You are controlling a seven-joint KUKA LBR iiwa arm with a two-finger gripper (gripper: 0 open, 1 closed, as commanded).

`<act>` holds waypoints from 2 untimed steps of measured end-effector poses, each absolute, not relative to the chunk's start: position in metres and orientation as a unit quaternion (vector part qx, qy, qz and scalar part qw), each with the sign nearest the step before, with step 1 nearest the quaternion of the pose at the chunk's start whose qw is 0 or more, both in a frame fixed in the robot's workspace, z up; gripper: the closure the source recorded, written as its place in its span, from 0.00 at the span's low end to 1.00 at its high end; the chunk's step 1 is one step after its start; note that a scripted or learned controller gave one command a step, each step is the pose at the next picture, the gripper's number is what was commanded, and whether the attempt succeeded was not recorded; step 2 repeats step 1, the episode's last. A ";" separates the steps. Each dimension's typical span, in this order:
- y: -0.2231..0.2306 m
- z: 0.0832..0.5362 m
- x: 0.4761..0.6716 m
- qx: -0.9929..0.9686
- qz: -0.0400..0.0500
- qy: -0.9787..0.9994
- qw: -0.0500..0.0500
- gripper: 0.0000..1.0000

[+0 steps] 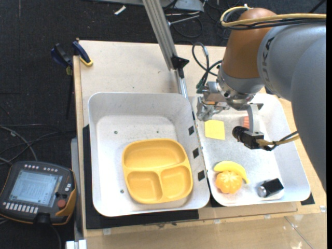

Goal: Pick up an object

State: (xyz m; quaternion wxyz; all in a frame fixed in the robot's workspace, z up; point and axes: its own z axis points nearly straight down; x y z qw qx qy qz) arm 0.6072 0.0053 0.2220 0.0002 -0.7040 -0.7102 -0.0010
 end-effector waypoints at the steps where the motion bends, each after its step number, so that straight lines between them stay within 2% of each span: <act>1: 0.065 0.225 0.618 -0.704 -0.002 -0.710 0.000 1.00; 2: 0.065 0.225 0.618 -0.704 -0.002 -0.710 0.000 1.00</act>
